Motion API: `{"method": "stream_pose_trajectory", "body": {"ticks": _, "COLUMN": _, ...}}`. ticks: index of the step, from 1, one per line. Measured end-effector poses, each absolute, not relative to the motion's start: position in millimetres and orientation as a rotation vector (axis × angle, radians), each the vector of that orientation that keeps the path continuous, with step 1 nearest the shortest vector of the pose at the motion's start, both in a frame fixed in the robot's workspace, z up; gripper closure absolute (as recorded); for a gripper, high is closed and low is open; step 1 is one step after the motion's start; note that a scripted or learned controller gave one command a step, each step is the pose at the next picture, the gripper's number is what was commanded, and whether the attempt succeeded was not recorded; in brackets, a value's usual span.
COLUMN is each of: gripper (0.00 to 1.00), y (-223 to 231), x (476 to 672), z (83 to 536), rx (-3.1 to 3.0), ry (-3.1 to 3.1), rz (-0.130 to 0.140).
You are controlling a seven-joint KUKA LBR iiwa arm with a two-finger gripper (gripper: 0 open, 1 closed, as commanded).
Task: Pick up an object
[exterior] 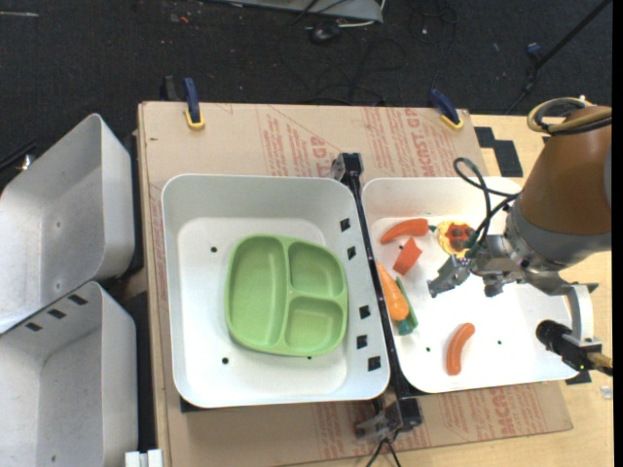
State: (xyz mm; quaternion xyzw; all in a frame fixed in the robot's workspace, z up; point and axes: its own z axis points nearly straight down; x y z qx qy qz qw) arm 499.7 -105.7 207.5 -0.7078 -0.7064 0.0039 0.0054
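Note:
The right bin [506,368] holds several toy foods. A red-orange sausage [404,230] lies near its back left, with a red block [407,257] just in front of it. A carrot [394,296] with a green end lies along the left wall. A second sausage [459,347] rests near the front middle. A yellow and red piece [455,233] sits at the back, partly behind cables. My gripper [448,278] hangs over the middle of this bin, right of the red block and above the front sausage, with nothing seen in it.
The left bin [185,261] carries a green divided plate [287,295]. The grey arm with its orange band [574,173] covers the right bin's right side. Two white tubs [58,222] stand off the bench at the left.

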Motion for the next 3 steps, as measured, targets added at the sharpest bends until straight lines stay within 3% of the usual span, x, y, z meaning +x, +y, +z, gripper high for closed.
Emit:
{"method": "stream_pose_trajectory", "body": {"ticks": 1, "gripper": 0.0, "y": -105.6, "x": 502.4, "z": 213.2, "rx": -2.22, "ry": -2.222, "rz": 0.001}}
{"method": "stream_pose_trajectory", "body": {"ticks": 3, "gripper": 0.0, "y": -115.2, "x": 512.5, "z": 96.3, "rx": -2.233, "ry": -2.218, "rz": 0.005}}
